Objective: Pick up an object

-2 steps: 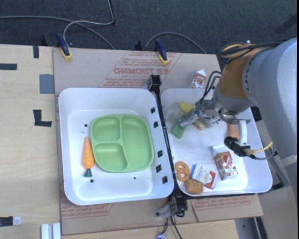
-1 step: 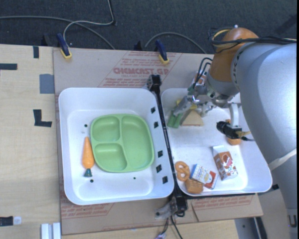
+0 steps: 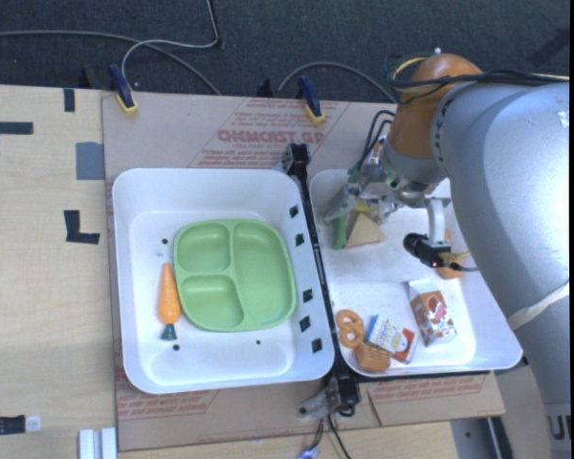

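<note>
My gripper [image 3: 362, 199] hangs over the far left corner of the right bin [image 3: 478, 357]. Just below it lie a green stick-shaped piece [image 3: 338, 230] and a tan wedge [image 3: 366, 231], side by side; whether the gripper touches either I cannot tell. Toward the front of that bin lie a pretzel [image 3: 348, 326], a small blue and white packet [image 3: 386, 336], a round brown cookie [image 3: 371, 358] and a red and white snack packet [image 3: 431, 316]. A small orange piece [image 3: 449, 271] shows at the arm's edge.
The left bin [image 3: 134, 256] holds a green divided plate [image 3: 235, 274] with an orange carrot [image 3: 167, 296] lying along its left side. A black divider with clips [image 3: 311, 256] runs between the bins. The arm's large grey body [image 3: 517, 189] covers the right bin's far right side.
</note>
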